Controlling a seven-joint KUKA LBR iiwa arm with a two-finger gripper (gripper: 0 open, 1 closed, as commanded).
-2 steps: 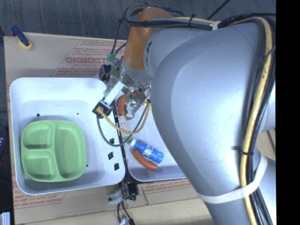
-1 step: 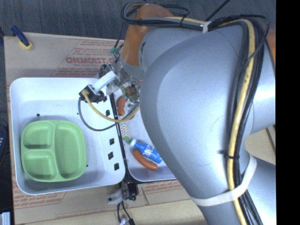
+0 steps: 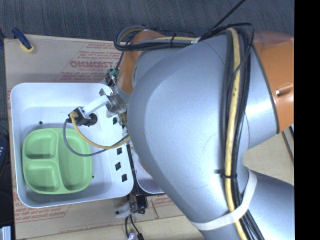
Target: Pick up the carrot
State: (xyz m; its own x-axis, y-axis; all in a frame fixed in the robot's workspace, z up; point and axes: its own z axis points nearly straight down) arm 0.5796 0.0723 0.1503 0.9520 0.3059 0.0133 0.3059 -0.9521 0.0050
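My grey arm [image 3: 200,129] with its orange band [image 3: 272,79] reaches in from the right and covers almost all of the right bin [image 3: 149,186]. Whatever lies in that bin is hidden beneath the arm. The wrist end with the gripper [image 3: 113,100] hangs over the near-right part of the left bin [image 3: 20,96], close to the wall between the two bins. A green divided plate [image 3: 56,160] lies in the left bin, to the lower left of the wrist, and its compartments hold nothing.
The bins sit on brown printed cardboard [image 3: 75,59]. A blue and yellow clamp [image 3: 22,40] lies at the far left corner of the cardboard. Bare white floor of the left bin [image 3: 45,109] shows above the green plate.
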